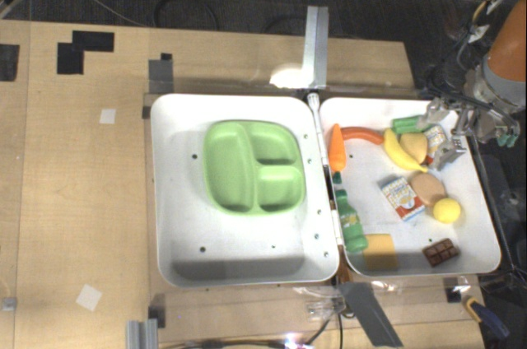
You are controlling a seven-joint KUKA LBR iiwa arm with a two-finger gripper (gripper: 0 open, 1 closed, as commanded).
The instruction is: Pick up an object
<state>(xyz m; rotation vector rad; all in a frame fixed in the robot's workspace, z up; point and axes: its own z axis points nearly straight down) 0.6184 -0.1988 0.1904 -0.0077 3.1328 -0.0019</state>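
My gripper (445, 133) hangs over the top right corner of the right bin (486, 211), with the grey arm and its orange band above it at the frame's right edge. Its fingers (451, 151) look spread apart, so it is open with nothing held between them. Just left of it lie a yellow banana (405, 151) and a green object (405, 125). Lower in the bin sit a small printed box (401, 197), a brown rounded object (427, 187), a lemon (445, 211) and a chocolate bar (440, 253).
An orange carrot (336, 148), a red-orange curved piece (362, 135), a green bottle (351, 222) and a yellow block (379, 249) line the right bin's left side. The left bin (177, 240) holds a green divided plate (253, 166). A metal post (316, 51) stands behind the bins.
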